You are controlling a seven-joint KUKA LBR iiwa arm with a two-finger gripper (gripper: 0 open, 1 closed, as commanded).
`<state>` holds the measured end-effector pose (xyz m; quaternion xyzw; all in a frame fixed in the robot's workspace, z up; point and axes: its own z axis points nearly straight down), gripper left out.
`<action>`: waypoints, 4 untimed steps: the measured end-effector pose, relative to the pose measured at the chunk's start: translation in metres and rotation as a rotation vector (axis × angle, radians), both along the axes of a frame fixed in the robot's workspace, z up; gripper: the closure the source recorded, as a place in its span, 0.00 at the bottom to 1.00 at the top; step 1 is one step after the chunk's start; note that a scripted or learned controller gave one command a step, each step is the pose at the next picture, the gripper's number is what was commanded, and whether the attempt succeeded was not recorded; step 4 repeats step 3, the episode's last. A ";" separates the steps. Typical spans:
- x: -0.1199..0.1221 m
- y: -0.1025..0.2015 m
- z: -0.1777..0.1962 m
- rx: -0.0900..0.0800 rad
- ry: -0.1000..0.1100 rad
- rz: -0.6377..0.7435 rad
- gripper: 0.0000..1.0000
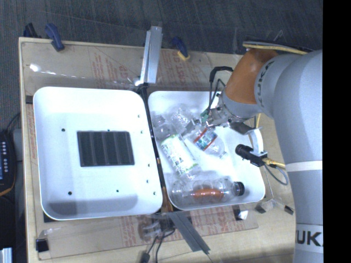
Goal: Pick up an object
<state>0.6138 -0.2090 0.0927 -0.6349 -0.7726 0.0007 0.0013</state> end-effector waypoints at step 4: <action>-0.029 0.040 0.186 -0.002 -0.004 0.221 1.00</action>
